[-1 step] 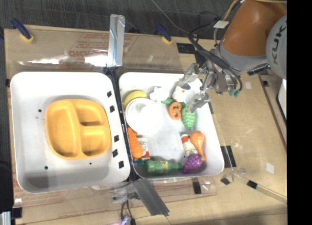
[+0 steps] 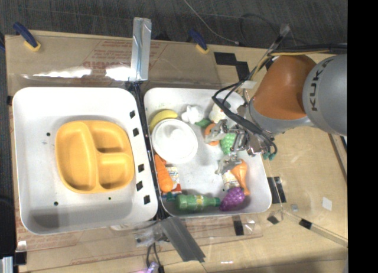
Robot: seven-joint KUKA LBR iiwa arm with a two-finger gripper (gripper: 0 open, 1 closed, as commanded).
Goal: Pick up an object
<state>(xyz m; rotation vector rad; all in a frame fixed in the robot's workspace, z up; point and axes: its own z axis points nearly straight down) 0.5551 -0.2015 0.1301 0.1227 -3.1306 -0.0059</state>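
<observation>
The arm (image 2: 322,94) bears the letters "KU" on its grey casing. Two white bins sit on the table (image 2: 307,171): the left bin (image 2: 35,148) holds one yellow divided tray (image 2: 94,154), the right bin (image 2: 198,97) several toys, among them one green bottle (image 2: 192,201) and one purple grape bunch (image 2: 234,198) at its near edge. The pincer (image 2: 233,145) hangs over the right bin's right half; whether it is open or closed cannot be told.

One fixed overhead camera looks slantwise down on both bins (image 2: 77,97).
</observation>
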